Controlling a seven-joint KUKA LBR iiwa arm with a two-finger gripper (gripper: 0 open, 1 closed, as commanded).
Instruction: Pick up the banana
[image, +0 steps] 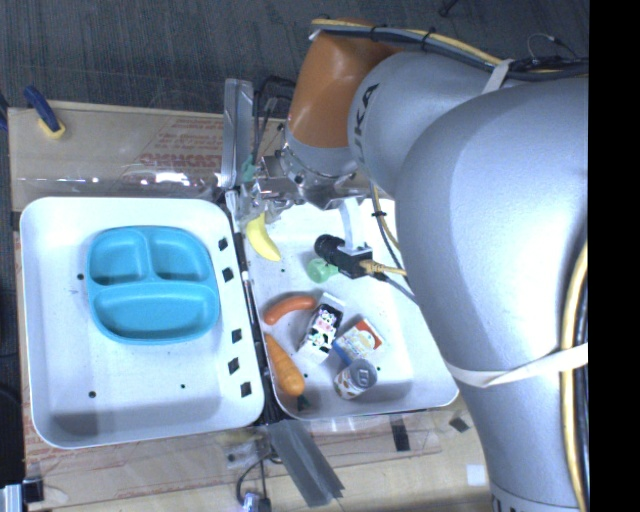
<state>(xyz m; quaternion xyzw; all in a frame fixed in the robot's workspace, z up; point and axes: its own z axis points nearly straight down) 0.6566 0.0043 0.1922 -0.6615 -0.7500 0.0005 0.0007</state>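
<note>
Robot lab: arm (480, 200), white bins (60, 300), bench (120, 130).

A blue divided plate (153, 282) lies in the left bin (50, 330); a carrot (285, 366) and sausage (288, 306) share the right bin (425, 385).

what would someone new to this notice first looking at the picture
The bulky grey arm with its orange band dominates the right side, reaching down over the right white bin with its gripper just above a small yellow banana near that bin's upper left corner. Next comes the bright blue three-compartment plastic tray, alone in the left white bin.
</note>
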